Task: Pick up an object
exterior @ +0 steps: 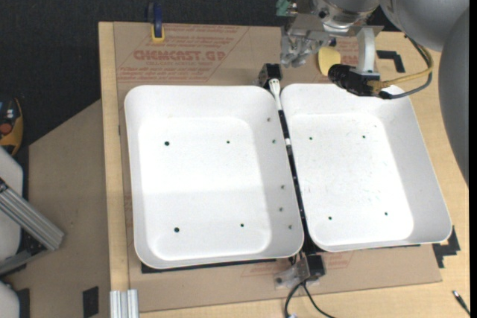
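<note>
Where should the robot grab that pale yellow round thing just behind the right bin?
Probably straight down from above, closing across its rounded edges. The pale yellow thing looks flat and lies on the board past the right bin's far rim. A black cable part crowds its near side, and the gripper hangs at its left. Part of it is hidden.

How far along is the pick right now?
Nothing looks picked yet. The grey arm's hand is above the bench behind the two shallow white bins, left and right; I cannot tell if it holds anything. A pale yellow object lies beside it. The grasp remains.
</note>
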`<state>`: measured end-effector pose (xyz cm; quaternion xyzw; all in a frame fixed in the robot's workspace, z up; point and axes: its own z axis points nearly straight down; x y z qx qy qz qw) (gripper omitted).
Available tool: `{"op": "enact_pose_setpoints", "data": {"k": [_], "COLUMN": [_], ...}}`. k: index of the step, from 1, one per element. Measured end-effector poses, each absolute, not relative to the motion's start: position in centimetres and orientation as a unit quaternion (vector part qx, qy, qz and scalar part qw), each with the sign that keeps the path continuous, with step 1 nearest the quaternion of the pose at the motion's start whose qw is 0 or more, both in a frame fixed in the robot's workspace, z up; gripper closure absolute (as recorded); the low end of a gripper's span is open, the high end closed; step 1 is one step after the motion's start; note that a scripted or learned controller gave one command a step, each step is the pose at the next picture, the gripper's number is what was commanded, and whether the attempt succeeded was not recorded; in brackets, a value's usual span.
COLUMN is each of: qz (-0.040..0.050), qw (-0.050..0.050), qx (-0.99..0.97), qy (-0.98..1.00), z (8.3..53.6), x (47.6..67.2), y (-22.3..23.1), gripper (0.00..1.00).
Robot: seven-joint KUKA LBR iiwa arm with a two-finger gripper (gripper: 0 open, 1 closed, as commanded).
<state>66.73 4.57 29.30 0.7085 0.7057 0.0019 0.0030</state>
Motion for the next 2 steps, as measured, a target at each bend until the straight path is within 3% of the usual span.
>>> {"op": "enact_pose_setpoints", "data": {"k": [1,2], "qz": [-0.0016,0.0023], "qw": [-0.002,0.002], "qx": [0.705,0.708], "qy": [0.709,0.707], "z": [24.3,29.8], "x": [66.5,66.7], "y": [11.7,9.4], "gripper": [1.0,1.0]}}
